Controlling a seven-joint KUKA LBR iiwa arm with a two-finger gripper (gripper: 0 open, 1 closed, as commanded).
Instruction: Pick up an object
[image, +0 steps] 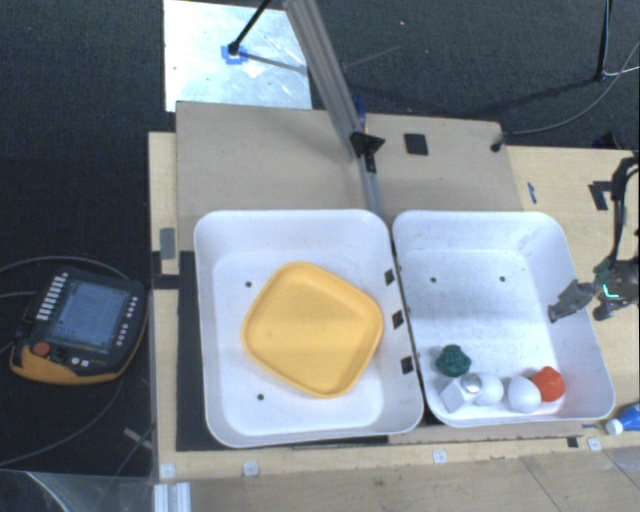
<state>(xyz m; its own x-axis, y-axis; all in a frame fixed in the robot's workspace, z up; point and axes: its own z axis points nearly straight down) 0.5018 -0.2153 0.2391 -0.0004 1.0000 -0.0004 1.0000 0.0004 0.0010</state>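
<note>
No text is legible anywhere (the handheld pendant's (78, 330) screen blurs).

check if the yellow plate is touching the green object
Apart. The camera view shows the yellow plate in the left bin and the green object in the right bin.

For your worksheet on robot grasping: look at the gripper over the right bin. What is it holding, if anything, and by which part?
Nothing is held. The gripper hangs by the right bin's right wall, nothing between its fingers.
</note>
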